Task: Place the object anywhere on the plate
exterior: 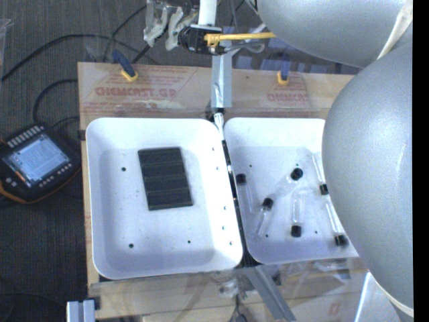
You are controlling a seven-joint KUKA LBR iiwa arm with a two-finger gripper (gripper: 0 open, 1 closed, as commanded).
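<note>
- Camera view is showing two shallow white bins sitting side by side on a brown wooden board (167, 92), with the left bin (100, 200) touching the right bin (268, 136) along their middle rims.
- Black ribbed rectangular plate (165, 178) is lying flat in the middle of the left bin, with nothing resting on it.
- Clear plastic tubes with black caps (267, 205) are lying scattered in the right bin, well apart from the plate.
- Grey arm (375, 153) is covering the right side of the right bin.
- Two-finger gripper (165, 31) is hanging beyond the far edge of the board, left of the bins' middle seam and away from the tubes. I cannot tell if it is spread or pressed together.
- Orange clamps (125, 66) are gripping the board's far edge.
- Black handheld control pendant with a lit screen (37, 161) is lying on the floor, left of the board.
</note>
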